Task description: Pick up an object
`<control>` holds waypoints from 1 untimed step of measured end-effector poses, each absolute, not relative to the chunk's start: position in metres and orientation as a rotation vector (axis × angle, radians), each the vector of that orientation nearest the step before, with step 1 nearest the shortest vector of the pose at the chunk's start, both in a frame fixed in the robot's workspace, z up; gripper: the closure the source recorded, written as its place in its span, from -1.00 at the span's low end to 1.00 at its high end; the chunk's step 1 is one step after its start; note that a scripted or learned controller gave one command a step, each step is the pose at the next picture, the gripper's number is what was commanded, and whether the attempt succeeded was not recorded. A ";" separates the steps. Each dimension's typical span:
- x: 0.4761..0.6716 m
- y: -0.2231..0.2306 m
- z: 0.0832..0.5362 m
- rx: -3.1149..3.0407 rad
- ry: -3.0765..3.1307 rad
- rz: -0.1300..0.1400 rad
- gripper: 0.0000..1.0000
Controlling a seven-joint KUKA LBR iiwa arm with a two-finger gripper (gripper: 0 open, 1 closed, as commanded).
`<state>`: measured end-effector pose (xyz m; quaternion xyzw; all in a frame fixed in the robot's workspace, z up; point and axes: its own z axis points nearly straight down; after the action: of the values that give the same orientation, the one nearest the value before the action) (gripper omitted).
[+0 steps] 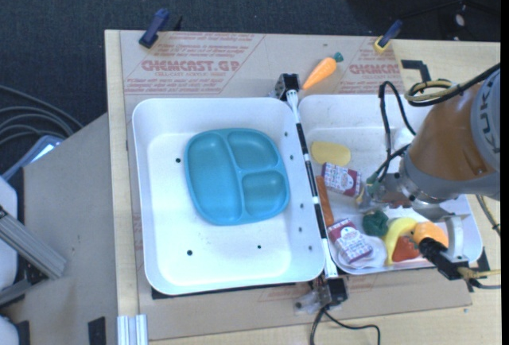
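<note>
Arm (453,145) low, wrist bent down

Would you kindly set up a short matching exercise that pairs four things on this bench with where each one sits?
Things:
1. blue tray
2. carrot
3. yellow piece
4. banana

Places:
A. on the board behind the bins, outside both
B. in the left bin, near its middle
C. in the right bin's front part, beside a green item
D. in the right bin, toward its back left

Pairs: 1-B, 2-A, 3-D, 4-C
</note>
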<state>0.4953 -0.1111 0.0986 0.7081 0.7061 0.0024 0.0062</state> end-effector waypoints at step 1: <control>0.494 -0.111 0.097 2.218 2.212 0.004 -1.00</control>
<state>0.4943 -0.1109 0.0973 0.7081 0.7061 0.0014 0.0047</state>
